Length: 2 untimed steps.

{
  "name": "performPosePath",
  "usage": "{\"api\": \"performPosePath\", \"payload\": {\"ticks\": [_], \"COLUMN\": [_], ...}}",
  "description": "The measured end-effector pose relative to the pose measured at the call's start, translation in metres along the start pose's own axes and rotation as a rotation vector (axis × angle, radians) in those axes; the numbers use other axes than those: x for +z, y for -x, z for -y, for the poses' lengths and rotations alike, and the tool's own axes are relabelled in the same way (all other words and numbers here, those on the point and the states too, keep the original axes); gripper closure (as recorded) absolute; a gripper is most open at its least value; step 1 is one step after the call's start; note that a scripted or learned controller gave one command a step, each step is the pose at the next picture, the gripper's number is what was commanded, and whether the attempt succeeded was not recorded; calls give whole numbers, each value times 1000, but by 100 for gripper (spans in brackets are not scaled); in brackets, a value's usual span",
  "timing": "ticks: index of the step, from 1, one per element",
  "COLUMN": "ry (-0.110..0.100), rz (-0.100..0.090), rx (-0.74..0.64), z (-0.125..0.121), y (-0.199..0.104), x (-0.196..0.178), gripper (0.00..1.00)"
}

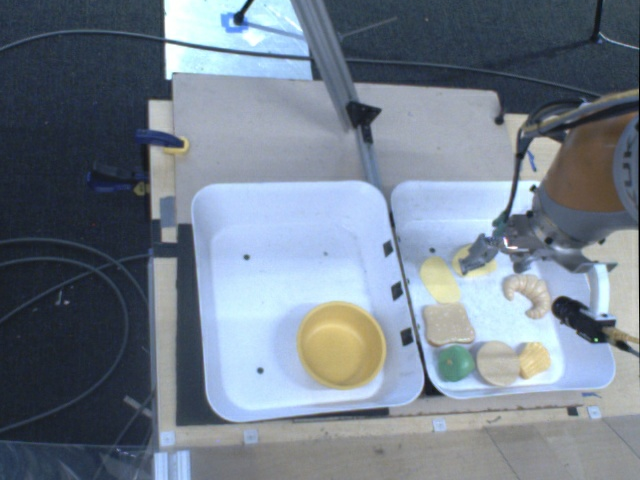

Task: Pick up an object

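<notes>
**White bins, gripper low over the toy food**

White plastic makes up both shallow bins on the counter [300,128]. The left bin [225,218] carries a round yellow plastic bowl [342,343] near its front edge. The right bin [420,203] holds the toy food in a loose scatter: a pale yellow oval slice [439,279], a tan square toast piece [448,322], a green ball-shaped fruit [457,363], a round beige biscuit [497,362], a small yellow shell-shaped piece [535,359] and a curved cream croissant [528,293].

The grey two-finger gripper [480,256] sits low in the right bin, its tip at a small yellow lump [464,261] just beside the oval slice. Whether the fingers are apart or closed cannot be made out, and nothing is clearly between them. The lump looks the likeliest target, since the gripper tip is at it. It is too small to read a long axis. The neighbouring oval slice runs its length from back to front of the bin, tilted slightly; the croissant lies crosswise, horns toward the front.
</notes>
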<state>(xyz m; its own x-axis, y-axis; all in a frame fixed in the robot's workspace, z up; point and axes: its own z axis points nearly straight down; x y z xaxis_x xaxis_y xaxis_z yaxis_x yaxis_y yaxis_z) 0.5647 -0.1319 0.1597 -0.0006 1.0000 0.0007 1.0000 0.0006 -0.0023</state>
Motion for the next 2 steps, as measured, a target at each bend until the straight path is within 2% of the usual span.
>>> {"api": "performPosePath", "payload": {"ticks": [1,2], "ry": [2,6], "rz": [1,2], "rx": [0,-1], "z": [-2,-3], "y": [4,4], "x": [42,29], "gripper": [0,100]}}
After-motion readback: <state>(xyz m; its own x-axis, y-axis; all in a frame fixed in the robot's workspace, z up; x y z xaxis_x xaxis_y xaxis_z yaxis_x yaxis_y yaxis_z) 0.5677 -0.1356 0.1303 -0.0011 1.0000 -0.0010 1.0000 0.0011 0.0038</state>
